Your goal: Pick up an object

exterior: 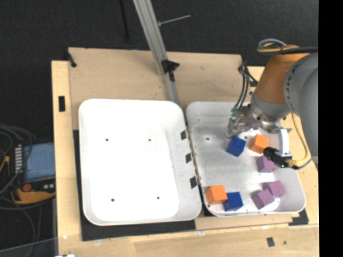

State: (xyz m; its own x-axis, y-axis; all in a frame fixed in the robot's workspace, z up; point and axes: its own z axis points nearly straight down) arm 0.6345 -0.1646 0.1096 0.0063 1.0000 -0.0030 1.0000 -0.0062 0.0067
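The small blue foam-like cube [236, 146] lies in the right white bin [214, 116], just below the two-finger gripper [237, 126], whose opening I cannot tell. It looks light and slightly soft; opposite flat faces suit grasping.

You get even, diffuse overhead light across the bench [144, 74], with no strong directional source that you can pick out. The left bin [134, 159] reads very bright, close to blown out, so its floor shows you almost no texture. The right bin [214, 159] is a shade greyer and speckled. Shadows are soft and short: you see faint dark patches beside the blue cube [235, 146] and under the arm [278, 90]. The floor around the bench falls off to near black. The frame is low in resolution and slightly soft, so small edges look fuzzy to you. Colours stay saturated. You can see no marked bending of straight lines near the edges.
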